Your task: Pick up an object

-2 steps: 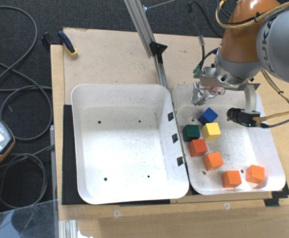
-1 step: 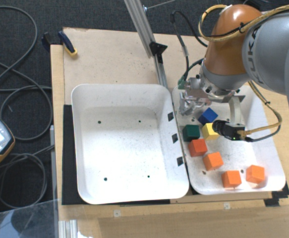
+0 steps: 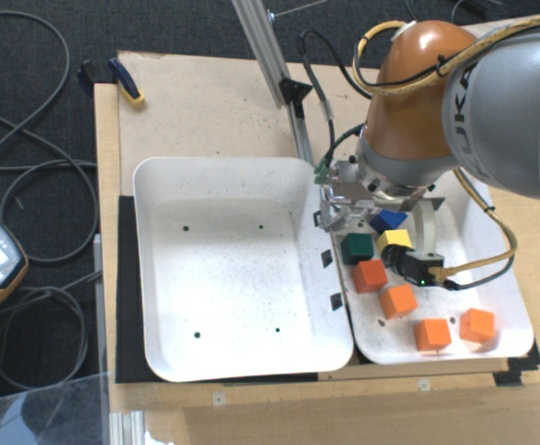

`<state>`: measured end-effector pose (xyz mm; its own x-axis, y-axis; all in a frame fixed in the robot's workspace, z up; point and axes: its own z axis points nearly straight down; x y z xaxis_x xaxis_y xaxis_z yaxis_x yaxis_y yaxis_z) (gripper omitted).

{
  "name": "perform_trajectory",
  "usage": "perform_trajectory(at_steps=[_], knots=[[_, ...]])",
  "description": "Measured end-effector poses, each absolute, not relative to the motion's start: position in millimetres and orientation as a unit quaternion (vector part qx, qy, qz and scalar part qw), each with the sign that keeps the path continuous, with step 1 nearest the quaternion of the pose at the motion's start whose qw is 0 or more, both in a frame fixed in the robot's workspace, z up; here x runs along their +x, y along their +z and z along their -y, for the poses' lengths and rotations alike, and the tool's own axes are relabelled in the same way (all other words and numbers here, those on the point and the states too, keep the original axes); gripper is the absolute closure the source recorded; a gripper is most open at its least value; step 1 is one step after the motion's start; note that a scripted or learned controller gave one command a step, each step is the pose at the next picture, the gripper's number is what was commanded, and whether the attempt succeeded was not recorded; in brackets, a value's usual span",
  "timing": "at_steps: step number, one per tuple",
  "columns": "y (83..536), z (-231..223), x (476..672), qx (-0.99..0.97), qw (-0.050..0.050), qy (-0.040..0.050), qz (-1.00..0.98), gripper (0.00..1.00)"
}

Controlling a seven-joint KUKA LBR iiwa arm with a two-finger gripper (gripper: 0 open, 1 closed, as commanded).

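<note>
While the task names no particular object, the likeliest candidates are the green block (image 3: 357,247) and yellow block (image 3: 396,240), which sit touching near the middle of the right bin (image 3: 501,276), just below the end effector (image 3: 351,213). A blue block (image 3: 389,220) lies at their twelve o'clock, partly under the wrist. At six o'clock from the green block is a red-orange block (image 3: 370,275), then three orange blocks (image 3: 398,300) (image 3: 433,334) (image 3: 477,325) trailing toward five o'clock. Whether the end effector is spread or pressed together I cannot tell. A good grasp probably means descending straight over one block, avoiding its crowded neighbours. At nine o'clock lies the left bin (image 3: 158,248) on the bench (image 3: 205,109).
</note>
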<state>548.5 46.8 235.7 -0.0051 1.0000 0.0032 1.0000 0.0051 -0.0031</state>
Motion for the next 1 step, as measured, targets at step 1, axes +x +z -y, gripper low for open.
perform_trajectory(at_steps=[1], knots=[[248.4,-93.3,521.1,-0.705,0.002,-0.0001,0.710,1.00]])
